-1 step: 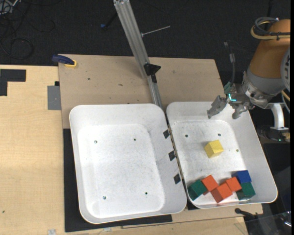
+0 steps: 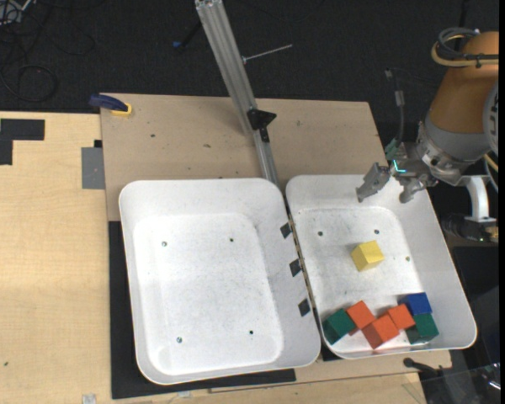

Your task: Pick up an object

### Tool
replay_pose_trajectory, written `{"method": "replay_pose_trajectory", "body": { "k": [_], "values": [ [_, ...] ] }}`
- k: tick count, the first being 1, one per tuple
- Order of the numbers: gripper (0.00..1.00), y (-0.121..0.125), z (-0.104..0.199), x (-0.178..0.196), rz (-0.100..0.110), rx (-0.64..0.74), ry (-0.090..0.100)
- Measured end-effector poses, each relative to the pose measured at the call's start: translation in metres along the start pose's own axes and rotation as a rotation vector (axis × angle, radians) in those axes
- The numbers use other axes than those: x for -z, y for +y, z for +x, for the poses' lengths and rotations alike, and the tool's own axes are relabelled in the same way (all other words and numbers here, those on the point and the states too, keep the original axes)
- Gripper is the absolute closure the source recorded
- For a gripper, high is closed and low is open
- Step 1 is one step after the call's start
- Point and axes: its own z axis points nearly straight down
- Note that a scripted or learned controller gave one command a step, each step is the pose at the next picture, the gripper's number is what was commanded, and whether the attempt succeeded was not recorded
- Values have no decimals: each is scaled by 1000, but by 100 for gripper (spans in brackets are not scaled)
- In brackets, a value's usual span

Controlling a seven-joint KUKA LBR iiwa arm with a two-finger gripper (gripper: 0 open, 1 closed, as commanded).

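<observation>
A yellow cube lies alone near the middle of the right bin. Along that bin's front edge sits a cluster of blocks: a green one, orange ones, a blue one and a dark green one. My gripper hangs above the bin's back edge, well behind the yellow cube. Its two grey fingers are spread apart with nothing between them.
The left bin stands beside the right one, joined by black clips. A slanted aluminium rail rises behind the bins. A blue and yellow clamp lies at the bench's back left.
</observation>
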Motion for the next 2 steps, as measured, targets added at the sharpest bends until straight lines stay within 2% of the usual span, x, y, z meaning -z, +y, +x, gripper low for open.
{"method": "replay_pose_trajectory", "body": {
  "k": [2],
  "values": [
    [0,-11,-4,-94,5,-3,1]
  ]
}}
